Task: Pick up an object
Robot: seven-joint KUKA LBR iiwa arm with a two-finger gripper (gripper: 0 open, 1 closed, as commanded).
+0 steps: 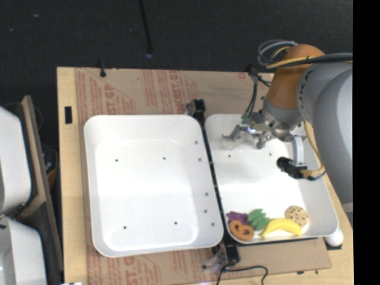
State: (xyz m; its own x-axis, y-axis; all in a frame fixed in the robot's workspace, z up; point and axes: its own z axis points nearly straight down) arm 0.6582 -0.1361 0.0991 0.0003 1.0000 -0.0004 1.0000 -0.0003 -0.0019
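A: Start big: the table (pixel 148 91), brown board top, carries two shallow white bins side by side. The left bin (pixel 148 183) is the wider-looking one, its floor plain white with a few small dark dots.

B: And the right bin (pixel 261 177) sits just beside it, rims nearly touching along the middle. That's where the arm (pixel 320 105) is, coming in from the right, grey body with the orange band (pixel 288 82) above the wrist.

A: Where's the business end?

B: The gripper (pixel 246 135) hangs over the far part of the right bin, tilted toward the left. Its fingers look spread apart, thin metal prongs fanned out, and I see nothing between them. No object in its grasp.

A: So the objects?

B: All bunched in the near corner of the right bin, well apart from the gripper. A yellow banana (pixel 280 227) lies along the near wall. Just beside it, to the right, a round cookie (pixel 296 216) with dark specks.

A: And to the left of the banana?

B: A green leafy piece (pixel 258 218) touching the banana's end, then a purple grape bunch (pixel 236 217), and an orange-brown ring-shaped piece (pixel 241 231) just in front of the grapes, tight against the bin's corner.
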